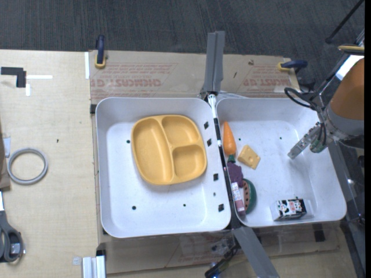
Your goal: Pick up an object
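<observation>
Hanging over the right side of the right shallow white bin, the two-finger gripper on the grey arm with the orange band has nothing between its fingers that I can see. Honestly can't tell if they're spread or closed, it's all a blur of grey metal from this angle, and I can't say whether it's touching the bin floor either.

Stuff relative to the gripper: the small yellow cheese-like wedge is the closest thing, off to its left. Further left, along the divider wall, sits an orange toy carrot, with a purple packet-shaped item just below it and a watermelon-slice toy right beside that. Below the gripper, toward the front edge, there's a small black-and-white cow-patterned carton, well apart from the fingers.

Way over left, in the other white bin, a yellow divided plastic plate lies flat.
</observation>
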`<state>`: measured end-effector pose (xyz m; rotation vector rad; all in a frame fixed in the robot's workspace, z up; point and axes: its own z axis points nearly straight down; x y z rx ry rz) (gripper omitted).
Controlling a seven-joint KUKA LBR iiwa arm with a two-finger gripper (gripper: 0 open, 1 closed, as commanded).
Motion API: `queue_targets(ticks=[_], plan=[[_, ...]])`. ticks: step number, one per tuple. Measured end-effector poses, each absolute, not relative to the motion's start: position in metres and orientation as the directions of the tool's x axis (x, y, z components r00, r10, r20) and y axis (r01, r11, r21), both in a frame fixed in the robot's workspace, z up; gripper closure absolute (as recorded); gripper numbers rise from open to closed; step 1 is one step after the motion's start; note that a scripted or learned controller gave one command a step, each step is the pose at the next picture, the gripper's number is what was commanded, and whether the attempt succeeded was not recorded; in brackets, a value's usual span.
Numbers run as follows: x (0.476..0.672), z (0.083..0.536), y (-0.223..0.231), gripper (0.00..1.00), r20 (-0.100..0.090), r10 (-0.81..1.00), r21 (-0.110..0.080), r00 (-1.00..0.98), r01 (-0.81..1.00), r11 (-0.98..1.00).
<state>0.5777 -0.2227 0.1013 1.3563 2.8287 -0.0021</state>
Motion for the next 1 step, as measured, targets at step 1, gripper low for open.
queue_targets(ticks=[1], plan=[[0.5775,0.1008,-0.2226,0.00,-0.004,0.780,0.000,-0.626,0.780,0.626]])
